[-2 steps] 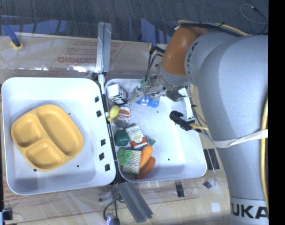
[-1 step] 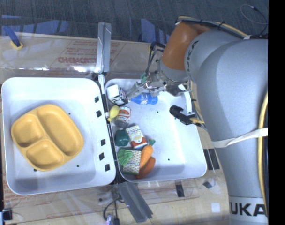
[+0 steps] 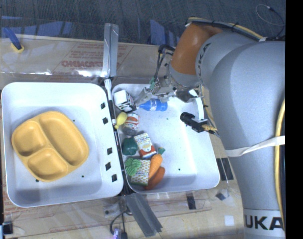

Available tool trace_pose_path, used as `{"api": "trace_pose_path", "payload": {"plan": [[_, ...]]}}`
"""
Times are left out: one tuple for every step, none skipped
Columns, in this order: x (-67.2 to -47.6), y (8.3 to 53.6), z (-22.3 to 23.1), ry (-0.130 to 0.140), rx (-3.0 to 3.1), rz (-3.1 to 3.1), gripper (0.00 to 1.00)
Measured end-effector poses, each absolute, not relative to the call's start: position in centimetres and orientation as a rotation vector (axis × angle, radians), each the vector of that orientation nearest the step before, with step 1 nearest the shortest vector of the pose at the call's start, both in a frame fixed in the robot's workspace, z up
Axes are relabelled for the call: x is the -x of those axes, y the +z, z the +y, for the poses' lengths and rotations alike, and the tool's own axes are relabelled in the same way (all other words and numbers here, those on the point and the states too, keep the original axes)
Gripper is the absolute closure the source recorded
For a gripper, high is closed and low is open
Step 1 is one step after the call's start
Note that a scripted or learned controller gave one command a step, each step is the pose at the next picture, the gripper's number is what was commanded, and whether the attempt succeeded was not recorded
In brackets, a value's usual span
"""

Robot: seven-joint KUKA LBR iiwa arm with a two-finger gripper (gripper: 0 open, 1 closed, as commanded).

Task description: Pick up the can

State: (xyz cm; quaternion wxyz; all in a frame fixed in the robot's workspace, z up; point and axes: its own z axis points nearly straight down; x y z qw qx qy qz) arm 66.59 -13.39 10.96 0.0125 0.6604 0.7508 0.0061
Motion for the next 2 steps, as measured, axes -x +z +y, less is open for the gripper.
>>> {"api": "trace_pose_path", "payload": {"plan": [[-66.60, 10.98, -13.26, 0.018, -2.042, 2.353, 0.00], [-66.62, 10.97, -13.29, 0.019, -2.038, 2.356, 0.00]]}}
